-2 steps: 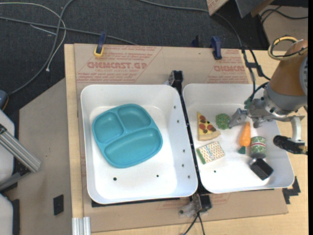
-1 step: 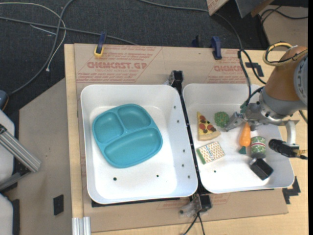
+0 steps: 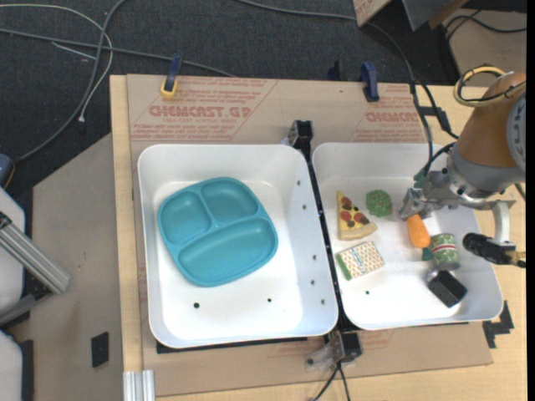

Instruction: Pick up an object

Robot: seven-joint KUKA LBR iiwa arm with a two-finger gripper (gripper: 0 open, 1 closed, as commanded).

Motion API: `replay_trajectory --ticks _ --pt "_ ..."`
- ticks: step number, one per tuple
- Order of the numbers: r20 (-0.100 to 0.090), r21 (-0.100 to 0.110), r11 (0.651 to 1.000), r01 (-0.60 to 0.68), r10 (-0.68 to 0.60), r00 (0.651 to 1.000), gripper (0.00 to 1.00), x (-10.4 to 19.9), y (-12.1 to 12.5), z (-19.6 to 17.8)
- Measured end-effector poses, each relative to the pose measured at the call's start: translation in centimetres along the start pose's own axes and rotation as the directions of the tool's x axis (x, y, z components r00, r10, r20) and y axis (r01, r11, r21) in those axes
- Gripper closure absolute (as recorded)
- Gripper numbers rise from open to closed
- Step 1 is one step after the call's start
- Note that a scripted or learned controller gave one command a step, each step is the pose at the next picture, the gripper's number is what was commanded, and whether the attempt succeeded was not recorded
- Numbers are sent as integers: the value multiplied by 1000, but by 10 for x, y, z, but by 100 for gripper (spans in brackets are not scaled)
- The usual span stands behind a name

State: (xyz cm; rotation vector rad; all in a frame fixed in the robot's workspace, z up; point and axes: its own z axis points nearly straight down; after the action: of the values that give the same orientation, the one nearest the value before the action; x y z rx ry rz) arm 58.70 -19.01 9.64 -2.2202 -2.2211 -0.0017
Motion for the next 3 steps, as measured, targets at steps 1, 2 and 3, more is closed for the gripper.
replay_trajectory --ticks 1,2,3 --pt "4 -6 1000 0 0 1000 100 -8 8 -57" --pt "4 -7 1000 1 -1 1000 100 -9 3 -120" --pt "2 -3 1000 1 -1 1000 100 -9 4 -134"
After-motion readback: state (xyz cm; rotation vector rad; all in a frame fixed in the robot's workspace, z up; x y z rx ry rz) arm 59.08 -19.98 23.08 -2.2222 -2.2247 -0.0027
